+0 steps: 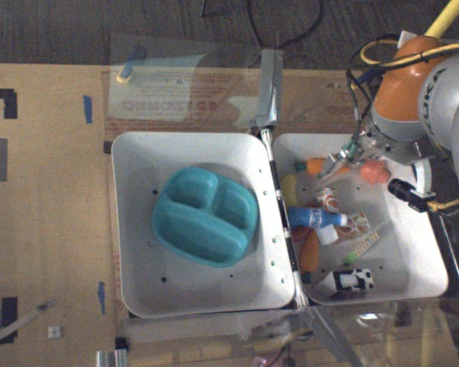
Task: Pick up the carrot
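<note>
we're at the approach step, nothing lifted yet.
the gripper, fingers spread, hangs just right of the carrot above the blue bottle; next we must straddle and close.

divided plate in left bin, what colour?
Teal, plain with no pattern. The plate shows best in the camera view, in the left bin.

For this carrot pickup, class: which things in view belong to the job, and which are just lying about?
Belongs to the job:
carrot
gripper
right bin

Just lying about:
teal divided plate
blue bottle
toy cow
left bin
</note>
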### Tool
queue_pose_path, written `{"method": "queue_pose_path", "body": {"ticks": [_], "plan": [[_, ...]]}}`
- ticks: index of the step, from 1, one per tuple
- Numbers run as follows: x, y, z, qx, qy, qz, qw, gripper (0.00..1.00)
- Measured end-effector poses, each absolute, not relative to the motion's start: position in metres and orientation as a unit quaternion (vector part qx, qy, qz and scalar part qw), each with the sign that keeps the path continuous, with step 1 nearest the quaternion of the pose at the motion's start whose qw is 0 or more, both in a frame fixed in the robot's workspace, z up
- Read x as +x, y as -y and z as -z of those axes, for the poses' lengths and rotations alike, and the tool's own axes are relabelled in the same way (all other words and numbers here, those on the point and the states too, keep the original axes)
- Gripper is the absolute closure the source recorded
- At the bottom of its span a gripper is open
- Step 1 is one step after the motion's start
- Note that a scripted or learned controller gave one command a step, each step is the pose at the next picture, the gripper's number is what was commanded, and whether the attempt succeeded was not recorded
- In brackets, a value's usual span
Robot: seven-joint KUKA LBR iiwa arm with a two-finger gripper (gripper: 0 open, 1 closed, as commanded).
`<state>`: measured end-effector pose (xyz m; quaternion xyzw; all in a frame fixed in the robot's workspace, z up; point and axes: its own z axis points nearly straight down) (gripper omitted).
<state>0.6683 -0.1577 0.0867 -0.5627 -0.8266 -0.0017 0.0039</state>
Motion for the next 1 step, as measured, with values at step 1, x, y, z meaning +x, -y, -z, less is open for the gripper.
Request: {"method": "queue_pose_path", "body": {"ticks": [1], "plan": [[0.6668,0.1627,-0.0961,-0.563,0.827,-0.0033,0.003,1.00]]}}
